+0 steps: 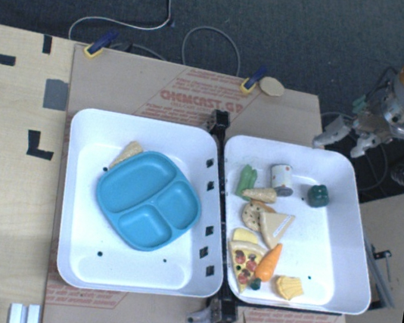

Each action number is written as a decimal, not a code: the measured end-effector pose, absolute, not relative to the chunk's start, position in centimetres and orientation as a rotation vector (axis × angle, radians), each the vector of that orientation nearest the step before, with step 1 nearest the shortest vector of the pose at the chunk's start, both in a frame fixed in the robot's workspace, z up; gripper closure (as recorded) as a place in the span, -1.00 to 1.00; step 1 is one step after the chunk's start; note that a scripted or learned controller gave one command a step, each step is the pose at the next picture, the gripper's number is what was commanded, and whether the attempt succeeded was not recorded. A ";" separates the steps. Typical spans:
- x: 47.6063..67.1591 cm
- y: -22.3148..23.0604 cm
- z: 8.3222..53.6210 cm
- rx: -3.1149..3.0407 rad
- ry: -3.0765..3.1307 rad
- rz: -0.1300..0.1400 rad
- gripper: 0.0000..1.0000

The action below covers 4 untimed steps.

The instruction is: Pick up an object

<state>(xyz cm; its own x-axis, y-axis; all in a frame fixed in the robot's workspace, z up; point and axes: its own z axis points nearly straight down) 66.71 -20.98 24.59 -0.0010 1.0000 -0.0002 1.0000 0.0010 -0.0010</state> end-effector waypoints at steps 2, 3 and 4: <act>66.1 -10.4 11.5 -2.226 -2.235 -0.017 -1.00; 65.6 -10.4 11.5 -2.218 -2.224 0.001 1.00; 65.6 -10.4 11.5 -2.218 -2.224 0.002 -1.00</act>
